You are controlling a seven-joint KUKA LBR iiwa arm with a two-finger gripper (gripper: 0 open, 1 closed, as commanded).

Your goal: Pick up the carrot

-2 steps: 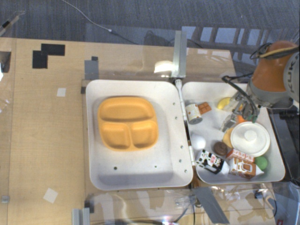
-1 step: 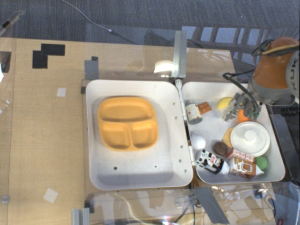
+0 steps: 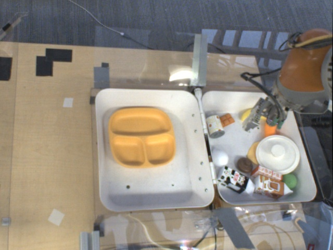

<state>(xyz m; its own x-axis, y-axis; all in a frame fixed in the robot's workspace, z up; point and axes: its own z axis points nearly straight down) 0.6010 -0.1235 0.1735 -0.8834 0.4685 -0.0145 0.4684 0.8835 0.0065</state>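
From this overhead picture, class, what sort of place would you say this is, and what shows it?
Probably a robotics lab test bench: a robot arm reaches over two white bins, toy food fills the right bin, and cables trail across carpet.

Occluded and cropped items, right bin

The carrot (image 3: 270, 127) is mostly covered by the gripper (image 3: 264, 115); jaws state indeterminate. The arm (image 3: 307, 69) is cropped at the right edge. The green item (image 3: 291, 180) sits partly behind the carton (image 3: 269, 184).

The arm (image 3: 304, 74) was a rounded grey body with a broad orange band above the wrist, black cables looping beside it, and ended in a grey metal two-finger gripper (image 3: 260, 120).
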